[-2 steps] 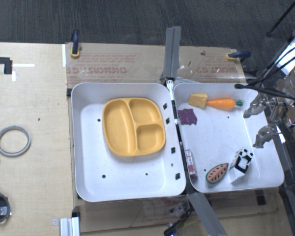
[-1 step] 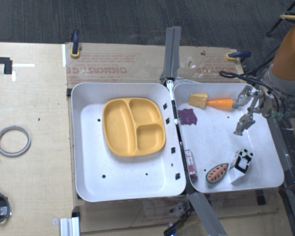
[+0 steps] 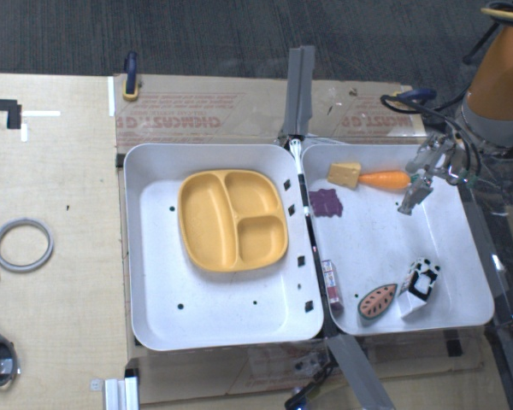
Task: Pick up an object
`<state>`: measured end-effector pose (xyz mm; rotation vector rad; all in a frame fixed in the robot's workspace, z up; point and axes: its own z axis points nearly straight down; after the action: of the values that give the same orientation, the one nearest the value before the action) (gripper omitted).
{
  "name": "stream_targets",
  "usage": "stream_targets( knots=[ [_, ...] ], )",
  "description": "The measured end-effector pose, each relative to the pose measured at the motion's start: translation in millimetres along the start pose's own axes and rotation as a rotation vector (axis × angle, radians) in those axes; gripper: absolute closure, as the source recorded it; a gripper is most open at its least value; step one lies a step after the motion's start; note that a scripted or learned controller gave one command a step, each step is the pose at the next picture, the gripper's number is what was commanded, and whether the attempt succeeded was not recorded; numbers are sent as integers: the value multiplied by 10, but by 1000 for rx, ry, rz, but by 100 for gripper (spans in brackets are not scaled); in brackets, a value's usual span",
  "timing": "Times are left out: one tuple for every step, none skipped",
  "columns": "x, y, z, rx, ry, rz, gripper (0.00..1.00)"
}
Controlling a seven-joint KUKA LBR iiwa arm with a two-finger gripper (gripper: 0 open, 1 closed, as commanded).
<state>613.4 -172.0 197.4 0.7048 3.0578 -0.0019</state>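
1. Camera view, lower right of the frame: a black-and-white toy (image 3: 422,282) and an oval, seed-patterned slice (image 3: 377,301) lay near the right bin's (image 3: 462,314) front rim; both looked light and stiff; the slice seemed too flat to pinch easily.
2. Mid frame: a purple scrap (image 3: 325,202) lay flat, probably soft.
3. Upper right: the carrot (image 3: 383,178) lay beside a tan wedge (image 3: 344,174); likely rigid, smooth, best taken across its thick middle.
4. Just right of it hovered the gripper (image 3: 413,196); I could not tell its opening.
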Motion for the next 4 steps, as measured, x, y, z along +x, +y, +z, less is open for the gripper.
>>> stream_targets(
  knots=[
    [-260, 99, 893, -3, -5, 195, 0],
    [-267, 104, 807, -1, -10, 192, 100],
    [11, 613, 1054, 1, 2, 521, 100],
    [460, 1190, 53, 2, 2, 679, 100]
  ],
)
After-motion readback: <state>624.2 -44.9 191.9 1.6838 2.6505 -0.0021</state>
